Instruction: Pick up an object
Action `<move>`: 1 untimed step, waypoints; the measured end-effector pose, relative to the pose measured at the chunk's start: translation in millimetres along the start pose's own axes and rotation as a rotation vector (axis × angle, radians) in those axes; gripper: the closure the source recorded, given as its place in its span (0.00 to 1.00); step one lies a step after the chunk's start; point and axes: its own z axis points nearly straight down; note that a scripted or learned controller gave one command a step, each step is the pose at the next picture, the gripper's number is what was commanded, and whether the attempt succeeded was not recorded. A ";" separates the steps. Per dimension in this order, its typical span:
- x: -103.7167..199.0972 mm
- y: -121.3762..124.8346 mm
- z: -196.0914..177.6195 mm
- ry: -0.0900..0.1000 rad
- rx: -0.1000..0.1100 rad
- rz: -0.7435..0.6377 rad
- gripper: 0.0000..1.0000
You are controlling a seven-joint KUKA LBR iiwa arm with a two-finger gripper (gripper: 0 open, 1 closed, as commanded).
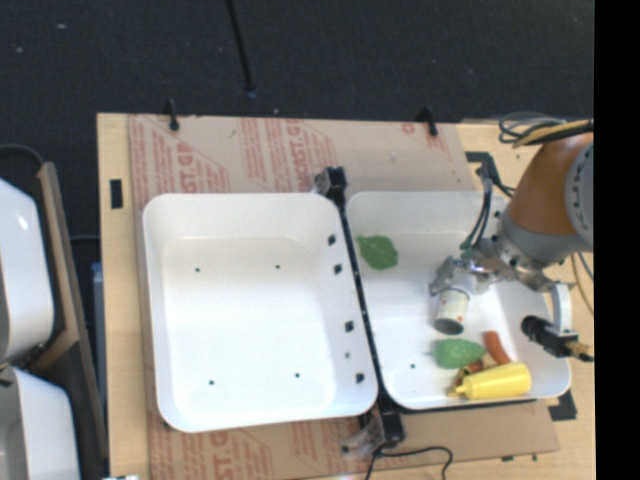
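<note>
The right bin (420, 213) holds several small objects. A green lump (378, 252) lies near its left wall. A second green piece (459, 352) sits near the front, with a thin orange-red item (496, 347) beside it and a yellow bottle-like object (495, 381) against the front rim. My gripper (449, 308) hangs over the middle of this bin, just above and behind the second green piece. I see nothing held in it. The grey arm with its orange band (550, 183) reaches in from the right.
The left bin (160, 268) stands beside the right one, with a black divider clip strip (352, 288) between them. Both rest on a cardboard sheet (250, 153) on the bench. A black cable (236, 28) runs across the dark floor behind.
</note>
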 end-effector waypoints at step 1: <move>5.4 -40.3 0.0 0.000 -0.001 -0.001 0.00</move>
